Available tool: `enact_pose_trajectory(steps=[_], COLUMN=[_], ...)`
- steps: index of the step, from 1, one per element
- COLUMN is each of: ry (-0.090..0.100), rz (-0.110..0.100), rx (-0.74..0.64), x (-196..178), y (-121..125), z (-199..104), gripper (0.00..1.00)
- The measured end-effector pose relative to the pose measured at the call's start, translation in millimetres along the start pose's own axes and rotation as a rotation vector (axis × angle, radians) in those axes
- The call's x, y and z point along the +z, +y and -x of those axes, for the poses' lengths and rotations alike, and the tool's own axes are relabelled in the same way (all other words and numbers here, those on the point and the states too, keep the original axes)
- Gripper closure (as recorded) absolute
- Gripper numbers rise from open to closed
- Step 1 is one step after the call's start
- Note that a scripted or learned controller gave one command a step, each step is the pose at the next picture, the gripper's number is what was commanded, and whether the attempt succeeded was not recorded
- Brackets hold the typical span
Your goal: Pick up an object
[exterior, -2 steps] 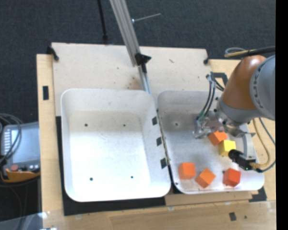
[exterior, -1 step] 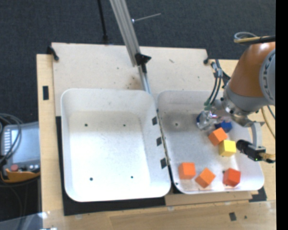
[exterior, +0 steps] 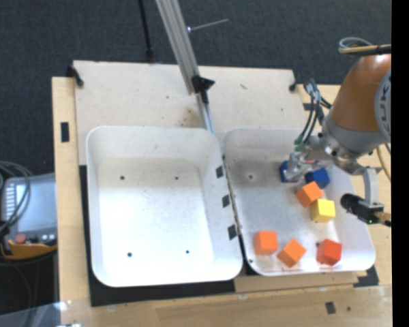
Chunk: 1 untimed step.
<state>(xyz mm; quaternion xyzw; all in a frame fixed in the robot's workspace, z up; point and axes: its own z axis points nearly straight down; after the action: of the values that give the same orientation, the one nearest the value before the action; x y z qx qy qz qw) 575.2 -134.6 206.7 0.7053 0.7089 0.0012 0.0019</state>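
Observation:
My gripper [exterior: 294,168] is low in the right bin [exterior: 259,152], near the back of it. A small blue block [exterior: 285,174] lies right against the gripper's left side. Whether the gripper grips it is unclear from this angle. A second blue cube [exterior: 320,177] sits just to the gripper's right. In front of that are an orange cube [exterior: 309,193] and a yellow cube [exterior: 322,210], close together.
Along the right bin's front wall lie two orange cubes [exterior: 265,242] [exterior: 292,252] and a red cube [exterior: 329,251]. The left bin [exterior: 157,142] stands beside it. A slanted metal rail [exterior: 180,39] rises behind the bins.

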Motion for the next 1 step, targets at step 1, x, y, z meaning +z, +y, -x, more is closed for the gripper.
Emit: enact_pose_trajectory(steps=[1], ry=[0.001], rz=[-0.002], rx=[0.001], x=[-15.4], y=[13.3], z=[-46.9], gripper=[1.0])
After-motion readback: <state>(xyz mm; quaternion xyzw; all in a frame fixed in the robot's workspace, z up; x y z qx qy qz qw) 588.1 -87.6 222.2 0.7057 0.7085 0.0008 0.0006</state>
